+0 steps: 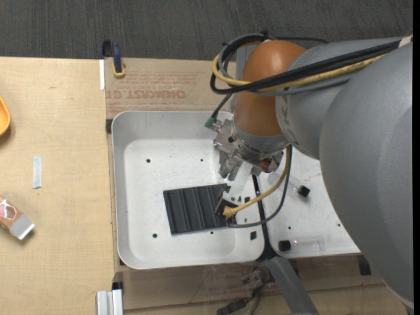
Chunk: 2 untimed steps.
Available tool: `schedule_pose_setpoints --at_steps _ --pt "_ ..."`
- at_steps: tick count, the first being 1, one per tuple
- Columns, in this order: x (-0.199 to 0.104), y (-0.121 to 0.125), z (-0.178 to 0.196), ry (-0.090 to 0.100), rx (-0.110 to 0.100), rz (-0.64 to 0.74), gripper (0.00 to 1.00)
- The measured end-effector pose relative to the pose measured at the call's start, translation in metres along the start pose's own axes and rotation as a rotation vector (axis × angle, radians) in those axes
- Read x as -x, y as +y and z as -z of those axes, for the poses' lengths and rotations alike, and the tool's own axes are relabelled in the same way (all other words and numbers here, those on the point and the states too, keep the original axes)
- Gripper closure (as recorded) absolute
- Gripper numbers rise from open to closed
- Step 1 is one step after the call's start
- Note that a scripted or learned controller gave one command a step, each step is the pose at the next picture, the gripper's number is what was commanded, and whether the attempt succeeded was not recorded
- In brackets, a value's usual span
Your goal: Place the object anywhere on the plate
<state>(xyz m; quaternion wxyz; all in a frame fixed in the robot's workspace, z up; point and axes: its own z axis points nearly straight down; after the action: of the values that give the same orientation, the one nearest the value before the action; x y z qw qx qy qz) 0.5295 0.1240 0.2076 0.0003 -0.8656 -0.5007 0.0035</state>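
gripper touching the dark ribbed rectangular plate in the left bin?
Cannot tell. In the camera view the gripper sits at the dark ribbed rectangular plate's right edge, but the wrist hides any contact or gap.

cardboard sheet, faint inverted red print, perhaps "CHEMCAST"

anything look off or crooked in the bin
The dark ribbed plate lies skewed in the left white bin, its edges not square to the bin walls. Nothing looks spilled or broken.

End effector beside black ridged plate
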Motion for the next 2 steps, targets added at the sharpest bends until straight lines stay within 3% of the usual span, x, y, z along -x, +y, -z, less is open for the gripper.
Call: schedule_pose_setpoints --at_steps 1,2 --pt "-0.007 -0.017 0.057 0.003 0.003 -0.514 1.0" --pt "-0.023 -0.034 0.029 -0.001 0.0 -0.115 1.0"
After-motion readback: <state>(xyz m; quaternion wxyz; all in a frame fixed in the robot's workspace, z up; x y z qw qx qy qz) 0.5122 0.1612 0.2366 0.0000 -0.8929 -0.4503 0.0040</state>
